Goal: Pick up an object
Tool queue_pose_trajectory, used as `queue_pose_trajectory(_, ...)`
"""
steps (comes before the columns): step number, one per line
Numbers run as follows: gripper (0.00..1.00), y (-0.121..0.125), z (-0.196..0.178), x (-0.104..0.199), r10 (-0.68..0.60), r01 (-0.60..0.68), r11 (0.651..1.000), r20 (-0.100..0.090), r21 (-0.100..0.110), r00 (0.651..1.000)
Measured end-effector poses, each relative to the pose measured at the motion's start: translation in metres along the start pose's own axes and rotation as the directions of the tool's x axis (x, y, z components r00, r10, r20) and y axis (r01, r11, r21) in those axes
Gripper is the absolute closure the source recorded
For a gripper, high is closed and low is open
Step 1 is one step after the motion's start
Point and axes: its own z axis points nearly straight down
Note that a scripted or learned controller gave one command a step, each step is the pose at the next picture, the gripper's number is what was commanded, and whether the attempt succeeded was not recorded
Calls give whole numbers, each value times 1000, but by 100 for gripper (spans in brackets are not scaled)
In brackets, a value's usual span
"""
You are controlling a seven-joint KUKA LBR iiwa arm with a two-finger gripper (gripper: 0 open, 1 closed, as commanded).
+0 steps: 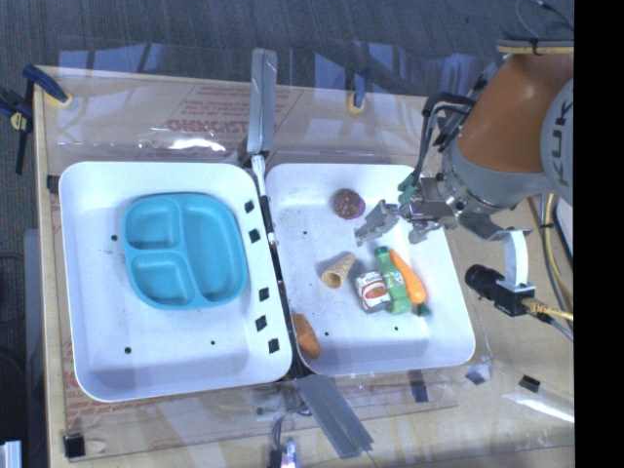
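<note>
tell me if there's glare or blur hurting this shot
Camera view: soft glare on the clear plastic sheet behind the bins; the claw and the small items look slightly soft; lighting is even, shadows faint; the blue tray reads clearly.

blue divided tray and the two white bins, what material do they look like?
Blue tray: likely molded plastic, matte to satin; uniform colour, rounded compartment edges, soft highlights. White bins: probably thin formed plastic, smooth, slightly glossy; rounded corners and rolled rims. Hard to confirm from this view alone.
</note>
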Motion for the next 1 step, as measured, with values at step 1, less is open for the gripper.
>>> queue_pose_trajectory(1,0,-12,92,-59,10,-10,1000,-1,0,1000)
